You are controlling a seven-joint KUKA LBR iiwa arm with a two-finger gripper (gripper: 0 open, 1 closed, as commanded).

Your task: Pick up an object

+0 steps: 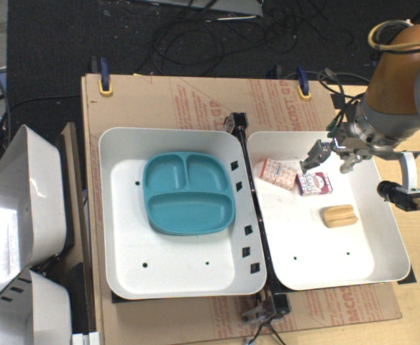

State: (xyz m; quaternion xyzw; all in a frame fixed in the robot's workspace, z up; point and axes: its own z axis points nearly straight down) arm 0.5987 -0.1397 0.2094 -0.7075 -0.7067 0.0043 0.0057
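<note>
Two shallow white bins sit side by side on the counter (195,95), their inner walls touching along a dark seam. The left bin (120,264) carries a teal divided plate (188,192), lying flat toward the bin's far half and leaving its near floor bare. The right bin (382,257) carries the candidate objects: a pink-and-white packet (278,173) near the far-left corner, a small purple-and-white carton (315,184) just beside it toward the middle, and a tan bread-like piece (339,215) lying apart, closer to the right wall. The arm enters over the right bin's far-right corner, and its hand (332,157) hangs over the far edge of the carton with the two fingers spread and nothing between them — a released posture that suggests an approach toward the carton rather than a completed grasp. Whether the fingertips touch the carton cannot be told. The packet lies so close to the carton that a descending finger on that side would have little room; the opposite side is freer. The tan piece has open floor all round it and looks the easier target — though the right wall is near. The near half of the right bin offers the widest room for travel.
</note>
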